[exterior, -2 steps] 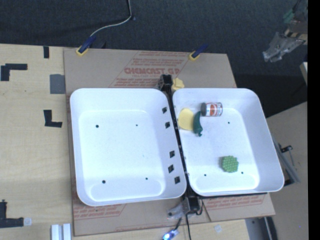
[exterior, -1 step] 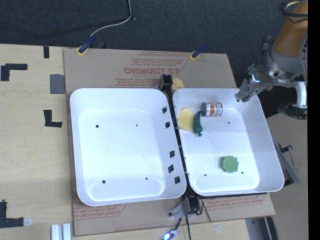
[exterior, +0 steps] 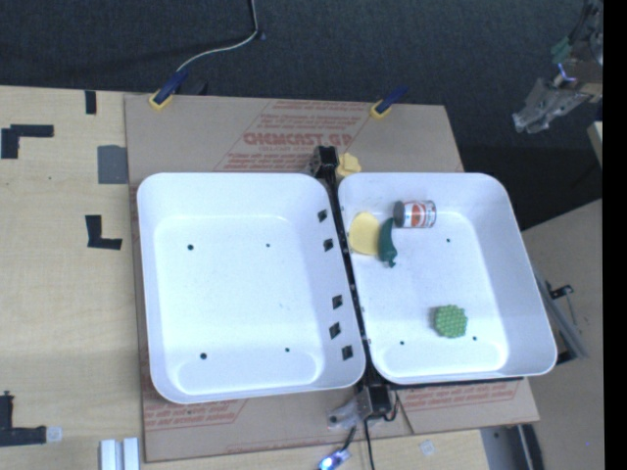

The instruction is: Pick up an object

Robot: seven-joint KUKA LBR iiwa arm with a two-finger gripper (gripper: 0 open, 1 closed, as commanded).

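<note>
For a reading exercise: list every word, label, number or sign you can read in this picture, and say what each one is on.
Red print on the cardboard sheet under the bins: large letters in a line with smaller lines below, seen upside down and too blurred to read.
More red print on the cardboard's front edge, left and right: too small to read.
Label on the can: red and white bands, no lettering legible.
Nothing else carries text.

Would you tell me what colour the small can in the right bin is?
The can is red with a white band, lying on its side, best seen in the camera view.
</note>
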